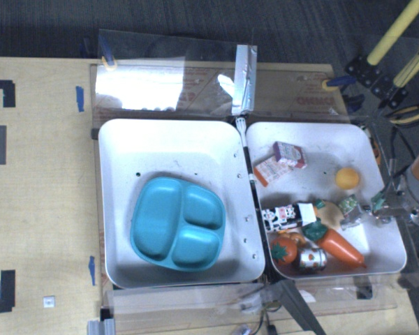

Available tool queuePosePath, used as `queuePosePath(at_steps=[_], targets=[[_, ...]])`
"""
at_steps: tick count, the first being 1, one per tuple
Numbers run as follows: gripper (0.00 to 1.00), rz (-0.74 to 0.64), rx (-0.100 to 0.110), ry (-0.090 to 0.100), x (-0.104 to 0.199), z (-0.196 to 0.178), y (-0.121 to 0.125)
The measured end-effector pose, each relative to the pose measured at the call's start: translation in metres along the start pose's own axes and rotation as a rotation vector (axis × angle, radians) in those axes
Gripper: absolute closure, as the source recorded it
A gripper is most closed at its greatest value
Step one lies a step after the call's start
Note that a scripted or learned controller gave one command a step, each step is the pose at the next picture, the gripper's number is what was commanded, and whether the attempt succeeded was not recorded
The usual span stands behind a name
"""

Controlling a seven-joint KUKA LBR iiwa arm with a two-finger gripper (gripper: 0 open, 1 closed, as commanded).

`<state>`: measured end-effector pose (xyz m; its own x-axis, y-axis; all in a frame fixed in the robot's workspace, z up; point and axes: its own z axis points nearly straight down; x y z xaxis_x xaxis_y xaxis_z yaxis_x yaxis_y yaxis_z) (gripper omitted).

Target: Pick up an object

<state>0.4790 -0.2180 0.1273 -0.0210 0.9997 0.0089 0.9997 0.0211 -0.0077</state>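
Small toys (314, 239) pile together in the right bin (321, 135), overlapping, hard to tell apart; table (42, 187) cut off left.

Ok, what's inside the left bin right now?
The left bin holds one blue divided tray with three compartments, lying flat toward the front. Whatever might sit beneath the tray is covered, so that can't be seen.
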Motion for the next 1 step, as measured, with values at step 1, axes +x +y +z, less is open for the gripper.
queuePosePath(at_steps=[1], targets=[[0.0, -0.076, -0.02, 0.004, 0.0063, 0.0375, 0.0957]])
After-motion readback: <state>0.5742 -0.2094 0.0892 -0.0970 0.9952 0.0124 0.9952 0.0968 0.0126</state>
